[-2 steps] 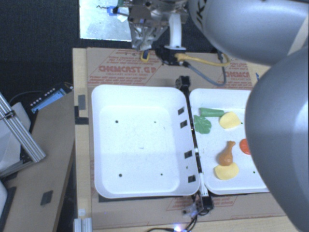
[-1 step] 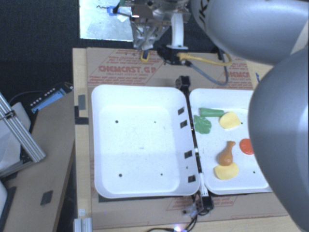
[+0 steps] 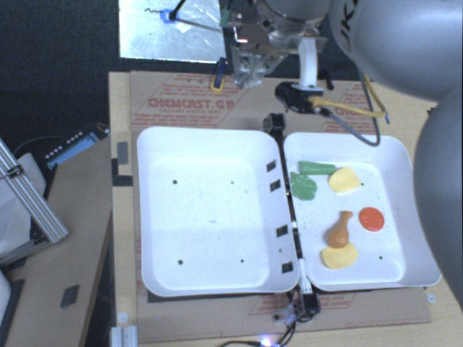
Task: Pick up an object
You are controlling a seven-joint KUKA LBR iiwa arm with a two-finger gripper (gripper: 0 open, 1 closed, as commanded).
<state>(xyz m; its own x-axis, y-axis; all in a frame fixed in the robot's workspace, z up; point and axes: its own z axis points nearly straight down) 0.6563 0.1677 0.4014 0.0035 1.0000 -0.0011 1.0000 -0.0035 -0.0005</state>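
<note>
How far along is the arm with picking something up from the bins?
Nothing looks done yet. The gripper hangs above the bench's far edge, beyond both bins, with no item visible in it. The toy food lies in the right white bin: a green leafy piece, two yellow pieces, an orange drumstick and a red disc. Left: move over, descend, grasp, lift.

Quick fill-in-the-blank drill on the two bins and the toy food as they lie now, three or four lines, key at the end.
1. All the toy food lies in the ____ bin.
2. The round red piece lies to the ____ of the drumstick.
3. The gripper hangs beyond the bins' ____ edge.
4. The left bin shows small dark ____ on its floor.

Missing words: right; right; far; dots
</note>
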